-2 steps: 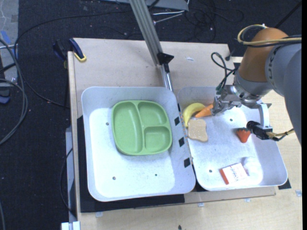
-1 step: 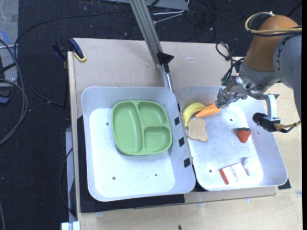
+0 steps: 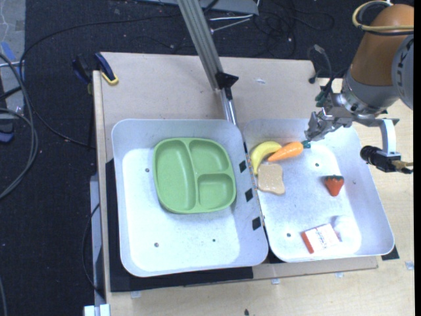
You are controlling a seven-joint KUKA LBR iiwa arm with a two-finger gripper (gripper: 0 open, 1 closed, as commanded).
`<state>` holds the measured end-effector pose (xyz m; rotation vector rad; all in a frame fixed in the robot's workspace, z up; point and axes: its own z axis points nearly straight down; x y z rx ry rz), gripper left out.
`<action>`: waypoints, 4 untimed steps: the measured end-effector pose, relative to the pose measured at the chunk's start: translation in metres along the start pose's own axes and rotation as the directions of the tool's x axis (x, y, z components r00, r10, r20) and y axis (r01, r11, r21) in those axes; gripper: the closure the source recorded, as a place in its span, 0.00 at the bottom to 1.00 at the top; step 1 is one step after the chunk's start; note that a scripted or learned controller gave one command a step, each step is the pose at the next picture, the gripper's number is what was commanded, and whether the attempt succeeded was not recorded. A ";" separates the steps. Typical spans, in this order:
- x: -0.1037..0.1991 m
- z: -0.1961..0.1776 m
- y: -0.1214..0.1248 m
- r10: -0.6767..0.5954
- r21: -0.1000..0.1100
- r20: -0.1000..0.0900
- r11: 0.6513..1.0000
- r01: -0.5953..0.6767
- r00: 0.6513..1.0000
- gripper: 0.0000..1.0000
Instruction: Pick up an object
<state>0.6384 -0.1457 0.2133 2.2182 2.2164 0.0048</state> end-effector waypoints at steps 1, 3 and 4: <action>0.000 -0.051 0.002 -0.002 -0.001 0.000 1.000 0.002 1.000 1.00; 0.107 -0.040 0.000 -0.009 0.007 -0.004 1.000 0.009 1.000 1.00; 0.166 -0.026 0.000 -0.009 0.008 -0.004 1.000 0.009 1.000 1.00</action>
